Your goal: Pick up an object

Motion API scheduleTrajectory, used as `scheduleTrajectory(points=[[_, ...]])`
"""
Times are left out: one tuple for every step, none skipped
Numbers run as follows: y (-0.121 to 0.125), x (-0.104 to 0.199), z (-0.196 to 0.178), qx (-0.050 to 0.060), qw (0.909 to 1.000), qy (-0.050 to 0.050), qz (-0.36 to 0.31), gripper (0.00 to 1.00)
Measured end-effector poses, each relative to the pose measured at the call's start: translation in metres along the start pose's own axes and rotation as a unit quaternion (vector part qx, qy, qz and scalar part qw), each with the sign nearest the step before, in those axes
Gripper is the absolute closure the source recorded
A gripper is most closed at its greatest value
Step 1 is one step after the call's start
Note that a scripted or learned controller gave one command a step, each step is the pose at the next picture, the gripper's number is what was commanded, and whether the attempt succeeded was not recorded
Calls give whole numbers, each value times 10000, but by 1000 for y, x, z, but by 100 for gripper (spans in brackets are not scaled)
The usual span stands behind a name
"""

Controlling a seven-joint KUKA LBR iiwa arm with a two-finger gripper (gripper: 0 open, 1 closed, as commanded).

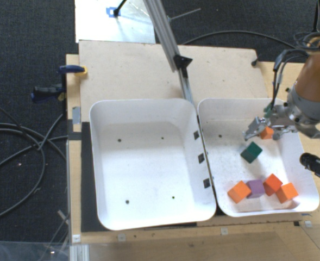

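My gripper (267,128) hangs over the right bin (225,118), near its back right part. A small orange block (266,134) shows between its two grey fingers, and the gripper is shut on it. Just below and to the left, a dark green block (251,153) lies tilted on the bin floor, apart from the fingers. Along the bin's front edge sit an orange block (238,191), a purple block (256,188), a red-orange block (272,184) and another orange block (288,192), packed close together.
The left bin (102,145) stands beside the right one, sharing a middle wall (200,156). A slanted metal pole (165,26) crosses above the bench's back. Blue clamps (59,80) grip the bench's left edge, and cables lie on the floor.
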State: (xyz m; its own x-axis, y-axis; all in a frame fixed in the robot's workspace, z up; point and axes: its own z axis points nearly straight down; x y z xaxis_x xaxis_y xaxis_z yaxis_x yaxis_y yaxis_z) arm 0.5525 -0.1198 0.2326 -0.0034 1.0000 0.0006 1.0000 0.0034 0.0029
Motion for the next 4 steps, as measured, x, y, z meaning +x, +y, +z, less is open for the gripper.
scheduleTrajectory(points=[[49, -26, -4, -18, 10000, -11, -10, 0], [41, -11, -5, 6, 10000, -5, -13, 0], [8, -62, 121, -6, 10000, 8, 23, 0], [28, -42, 143, -3, 10000, -4, -19, 0]])
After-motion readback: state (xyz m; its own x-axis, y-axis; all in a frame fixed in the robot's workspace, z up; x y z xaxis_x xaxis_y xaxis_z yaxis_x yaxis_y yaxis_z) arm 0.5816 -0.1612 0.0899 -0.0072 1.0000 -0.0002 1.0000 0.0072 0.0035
